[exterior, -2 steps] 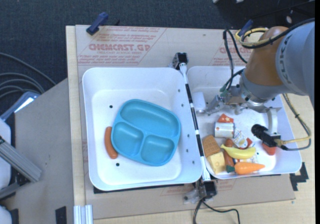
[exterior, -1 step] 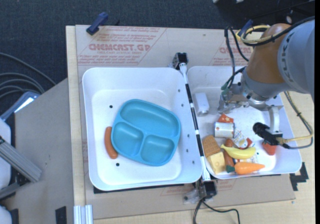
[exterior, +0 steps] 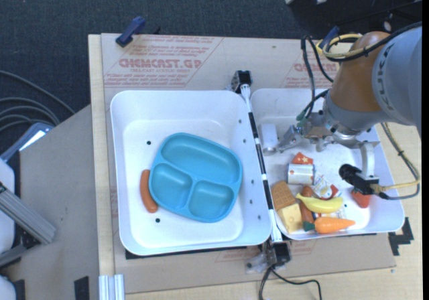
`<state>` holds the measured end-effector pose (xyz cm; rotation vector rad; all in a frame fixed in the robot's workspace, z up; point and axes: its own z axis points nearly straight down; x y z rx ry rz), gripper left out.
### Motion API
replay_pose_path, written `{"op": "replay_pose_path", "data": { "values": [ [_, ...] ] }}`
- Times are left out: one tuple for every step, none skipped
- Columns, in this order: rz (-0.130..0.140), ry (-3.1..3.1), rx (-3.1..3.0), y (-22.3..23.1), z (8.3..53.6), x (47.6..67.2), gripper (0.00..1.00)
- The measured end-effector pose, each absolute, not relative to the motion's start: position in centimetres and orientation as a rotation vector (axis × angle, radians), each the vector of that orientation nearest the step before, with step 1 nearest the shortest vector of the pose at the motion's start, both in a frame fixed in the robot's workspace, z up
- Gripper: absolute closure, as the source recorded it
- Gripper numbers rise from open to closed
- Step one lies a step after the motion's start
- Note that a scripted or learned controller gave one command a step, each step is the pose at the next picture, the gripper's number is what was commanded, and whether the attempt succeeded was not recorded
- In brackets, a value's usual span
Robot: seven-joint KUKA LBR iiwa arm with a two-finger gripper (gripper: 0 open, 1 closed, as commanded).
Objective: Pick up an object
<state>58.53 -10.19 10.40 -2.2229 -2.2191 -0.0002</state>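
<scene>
Two shallow white bins sit side by side on the desk point(exterior: 104, 225), over one cardboard sheet point(exterior: 201, 57) printed in red.

The left bin point(exterior: 127, 124) holds two things. One is a blue plate point(exterior: 194, 177) with three compartments, lying flat near the middle. The other is an orange-red sausage point(exterior: 147, 191), which lies just beside the plate's left edge.

The right bin point(exterior: 281, 101) holds a cluster of toy foods, all in its near half:
- One small white carton point(exterior: 301, 173) with a red top is the farthest of them.
- One brown cracker point(exterior: 283, 193) lies near the bin's left wall.
- One yellow cheese block point(exterior: 290, 216) touches the cracker's near side.
- One banana point(exterior: 320, 204) lies across the middle of the cluster.
- One carrot point(exterior: 333, 225) lies just near of the banana.
- One white-and-red piece point(exterior: 326, 189) lies just far of the banana; what it is cannot be made out.
- One red piece point(exterior: 362, 200) lies at the right of the cluster.

That makes seven that can be counted. The pile is too tight to be sure of any more.

One grey arm with an orange band reaches in from the right. Its gripper point(exterior: 276, 140) is over the far left part of the right bin, close to the wall between the bins and just far of the carton. Whether the gripper is spread or pressed together cannot be told from this angle.

Two black clips join the bins, one at the far end point(exterior: 241, 80) and one at the near end point(exterior: 278, 252).
</scene>
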Motion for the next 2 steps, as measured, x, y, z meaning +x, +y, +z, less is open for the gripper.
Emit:
{"op": "replay_pose_path", "data": {
  "values": [
    [0.001, -2.219, -2.22, -9.26, 8.41, 54.63, 0.0],
    [0.0, -2.219, -2.222, -9.26, 9.39, 54.66, 1.0]
  ]
}}
